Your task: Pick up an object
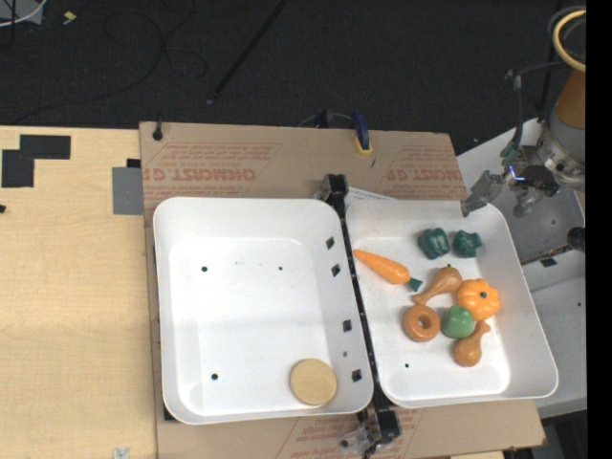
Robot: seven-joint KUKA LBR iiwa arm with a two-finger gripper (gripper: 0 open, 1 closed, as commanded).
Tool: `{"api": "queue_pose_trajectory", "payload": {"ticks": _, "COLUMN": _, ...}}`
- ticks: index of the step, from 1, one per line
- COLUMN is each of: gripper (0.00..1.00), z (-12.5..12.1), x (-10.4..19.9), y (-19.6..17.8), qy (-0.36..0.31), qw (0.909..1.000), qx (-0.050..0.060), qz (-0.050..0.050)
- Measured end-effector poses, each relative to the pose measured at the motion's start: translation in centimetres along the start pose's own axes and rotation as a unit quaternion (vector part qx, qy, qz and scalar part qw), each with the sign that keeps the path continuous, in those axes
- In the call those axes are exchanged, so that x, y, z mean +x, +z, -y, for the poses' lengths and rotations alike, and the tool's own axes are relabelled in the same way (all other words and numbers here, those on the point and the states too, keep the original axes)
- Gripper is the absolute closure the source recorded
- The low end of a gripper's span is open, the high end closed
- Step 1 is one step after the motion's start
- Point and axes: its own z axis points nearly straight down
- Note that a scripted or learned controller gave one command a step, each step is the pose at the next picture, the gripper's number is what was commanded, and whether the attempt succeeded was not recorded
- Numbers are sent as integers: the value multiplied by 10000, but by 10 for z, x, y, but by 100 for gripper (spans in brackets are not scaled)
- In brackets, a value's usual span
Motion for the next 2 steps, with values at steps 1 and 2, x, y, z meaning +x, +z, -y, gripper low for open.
{"api": "queue_pose_trajectory", "payload": {"ticks": 1, "gripper": 0, "z": 33, "x": 37, "y": 121, "qy": 7, "qw": 10000, "qx": 58, "qz": -23}}
{"api": "queue_pose_trajectory", "payload": {"ticks": 2, "gripper": 0, "z": -9, "x": 53, "y": 176, "qy": 26, "qw": 10000, "qx": 85, "qz": 29}}
